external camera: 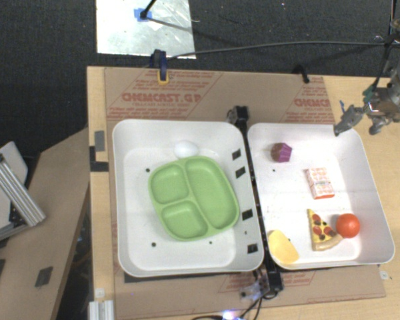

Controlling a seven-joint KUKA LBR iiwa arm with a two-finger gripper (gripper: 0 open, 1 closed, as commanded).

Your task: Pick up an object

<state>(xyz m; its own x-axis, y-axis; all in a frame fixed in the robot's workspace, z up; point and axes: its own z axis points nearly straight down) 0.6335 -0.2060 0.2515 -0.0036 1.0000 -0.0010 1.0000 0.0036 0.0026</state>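
Observation:
The right bin holds a purple toy, a small pink and white carton, a pizza slice toy, a red tomato and a yellow piece at its front left corner. My gripper hangs at the right edge of the view, above the back right corner of that bin. Its fingers are spread apart with nothing between them. It is well clear of all the objects.
The left bin holds a green three-compartment plate and a white egg-like object behind it. A black divider runs between the bins. A cardboard sheet lies under both bins.

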